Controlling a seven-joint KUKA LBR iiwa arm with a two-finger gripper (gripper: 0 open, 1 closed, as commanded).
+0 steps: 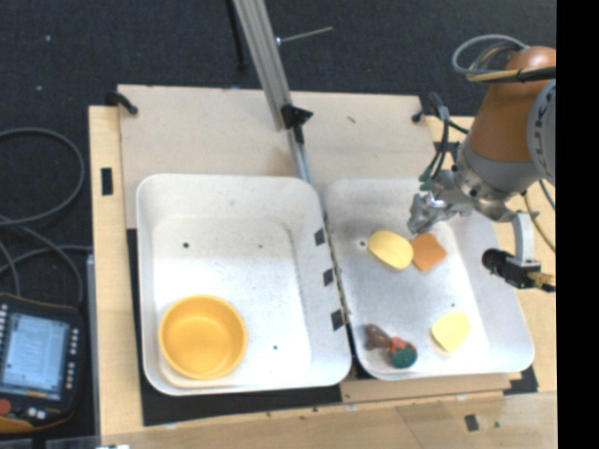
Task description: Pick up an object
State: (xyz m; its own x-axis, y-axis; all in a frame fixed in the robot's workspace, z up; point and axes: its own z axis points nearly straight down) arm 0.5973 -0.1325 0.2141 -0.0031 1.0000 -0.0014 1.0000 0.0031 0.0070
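Gripper (423,215): hangs over the right bin (496,344), just above the orange block (430,252).
Fingers: state cannot be told; too blurred.
Orange block: touching the yellow oval (390,249).
Left bin (234,195): yellow bowl (202,335).

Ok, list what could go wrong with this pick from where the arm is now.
1. The gripper sits right above the orange block, which touches the pale yellow piece. Coming down there, it may nudge one or catch both.
2. That pair lies near the middle of the right bin, so a push could slide either away across the smooth floor.
3. The small cluster near the bin's front edge looks awkward to grasp.
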